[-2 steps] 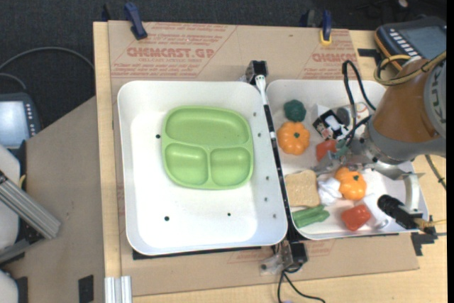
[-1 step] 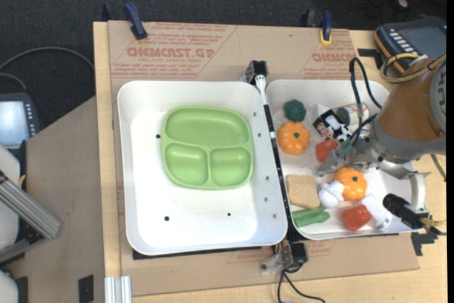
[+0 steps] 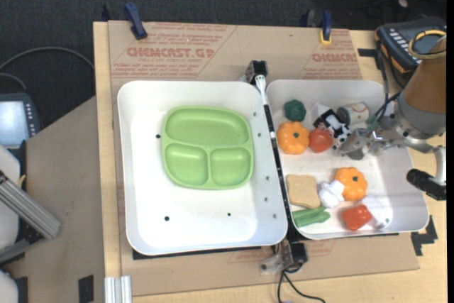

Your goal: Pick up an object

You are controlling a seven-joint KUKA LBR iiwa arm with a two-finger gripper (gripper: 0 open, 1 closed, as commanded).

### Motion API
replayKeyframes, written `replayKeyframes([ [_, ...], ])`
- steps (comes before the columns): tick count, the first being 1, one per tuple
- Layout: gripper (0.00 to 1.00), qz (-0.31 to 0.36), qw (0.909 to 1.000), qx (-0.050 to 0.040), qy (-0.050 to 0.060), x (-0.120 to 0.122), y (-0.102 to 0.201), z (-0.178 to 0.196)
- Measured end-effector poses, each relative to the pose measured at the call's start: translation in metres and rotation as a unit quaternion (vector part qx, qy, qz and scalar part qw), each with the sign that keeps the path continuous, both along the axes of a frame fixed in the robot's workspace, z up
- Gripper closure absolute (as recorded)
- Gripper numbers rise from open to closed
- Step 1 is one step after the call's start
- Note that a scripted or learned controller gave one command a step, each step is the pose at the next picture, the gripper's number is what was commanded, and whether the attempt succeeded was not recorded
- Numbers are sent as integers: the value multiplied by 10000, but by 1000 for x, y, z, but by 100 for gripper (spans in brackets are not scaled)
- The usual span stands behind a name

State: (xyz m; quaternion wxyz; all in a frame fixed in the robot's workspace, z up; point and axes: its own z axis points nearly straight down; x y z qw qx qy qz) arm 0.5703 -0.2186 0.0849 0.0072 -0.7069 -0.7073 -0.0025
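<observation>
My gripper point(image 3: 352, 145) reaches in from the right and hangs low over the upper middle of the right bin point(image 3: 397, 220). It is just right of a red tomato point(image 3: 320, 141) and a black-and-white toy point(image 3: 332, 120). An orange pumpkin point(image 3: 292, 138) and a dark green piece point(image 3: 294, 110) lie further left. Below the gripper sit a second orange fruit point(image 3: 352, 183), a white piece point(image 3: 328, 193), a tan slice of toast point(image 3: 303, 190), a green bean pod point(image 3: 311, 217) and a red pepper point(image 3: 356, 216).
The left bin point(image 3: 142, 209) holds a green divided plate point(image 3: 208, 147). A ridge with black clips separates the two bins. The grey arm with its orange band point(image 3: 429, 92) covers the right bin's upper right corner. Blue clamps hold the board at the back.
</observation>
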Motion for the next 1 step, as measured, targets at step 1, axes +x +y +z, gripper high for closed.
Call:
replayKeyframes([
  [1,0,-23,9999,-105,-104,-92,-8,192],
])
